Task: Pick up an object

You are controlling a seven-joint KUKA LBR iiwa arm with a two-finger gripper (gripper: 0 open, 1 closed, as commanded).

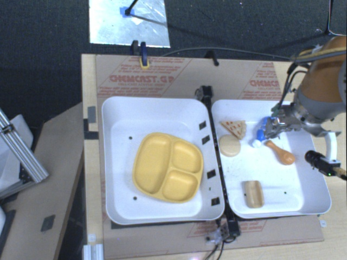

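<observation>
Two white bins are seen on the bench (92, 161). At three o'clock, the claw (269, 128) is lowered onto a blue-and-white object (262, 131) in the right bin (314, 199); whether it is open cannot be told.

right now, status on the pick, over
Tool low in the right bin, over the blue-and-white object. Grasp unconfirmed. Wooden spoon just beside it; triangular piece and round disc close on the other side.
</observation>
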